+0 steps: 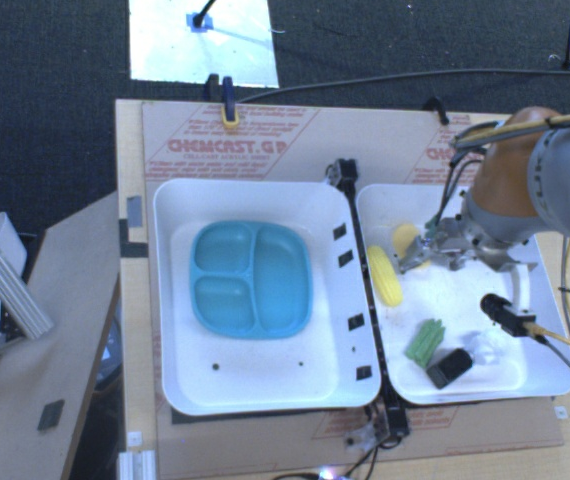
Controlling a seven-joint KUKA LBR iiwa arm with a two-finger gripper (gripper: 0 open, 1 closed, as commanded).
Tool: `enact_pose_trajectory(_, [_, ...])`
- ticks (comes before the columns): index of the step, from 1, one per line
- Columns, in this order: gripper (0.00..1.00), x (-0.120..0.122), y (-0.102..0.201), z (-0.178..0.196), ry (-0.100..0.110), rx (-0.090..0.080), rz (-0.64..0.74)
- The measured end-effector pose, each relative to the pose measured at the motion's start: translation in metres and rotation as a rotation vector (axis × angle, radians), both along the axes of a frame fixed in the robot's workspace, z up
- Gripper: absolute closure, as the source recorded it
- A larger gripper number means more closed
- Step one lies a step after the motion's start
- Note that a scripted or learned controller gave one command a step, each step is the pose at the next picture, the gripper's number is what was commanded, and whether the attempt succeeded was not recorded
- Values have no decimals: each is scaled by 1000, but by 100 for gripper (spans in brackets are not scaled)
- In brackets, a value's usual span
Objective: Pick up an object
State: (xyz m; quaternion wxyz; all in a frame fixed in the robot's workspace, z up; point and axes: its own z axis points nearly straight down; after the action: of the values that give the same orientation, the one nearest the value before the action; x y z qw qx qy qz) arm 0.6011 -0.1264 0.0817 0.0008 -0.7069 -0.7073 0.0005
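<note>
Yellow corn cob (386, 276) lying in the right bin (545, 373), against its left wall. Gripper (412, 255) just beside the cob's upper end, fingers apart and holding nothing. Small yellow object (406, 236) just above the cob. Green object (426, 341) and black block (450, 367) below it. Blue divided plate (252, 278) in the left bin (180, 368).

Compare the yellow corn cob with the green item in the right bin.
Colour: the corn cob is yellow, the green item green. Place: the corn cob lies against the right bin's left wall, while the green item sits further in, beside a black block. Size: the corn cob looks longer, the green item shorter. Both are elongated and lie flat on the white floor, away from the end effector.
</note>
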Motion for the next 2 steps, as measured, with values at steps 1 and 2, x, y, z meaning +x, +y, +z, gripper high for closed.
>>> enact_pose_trajectory(1, [100,2,-1,14,-6,-1,0])
enact_pose_trajectory(2, [100,1,-6,59,-8,-2,-2])
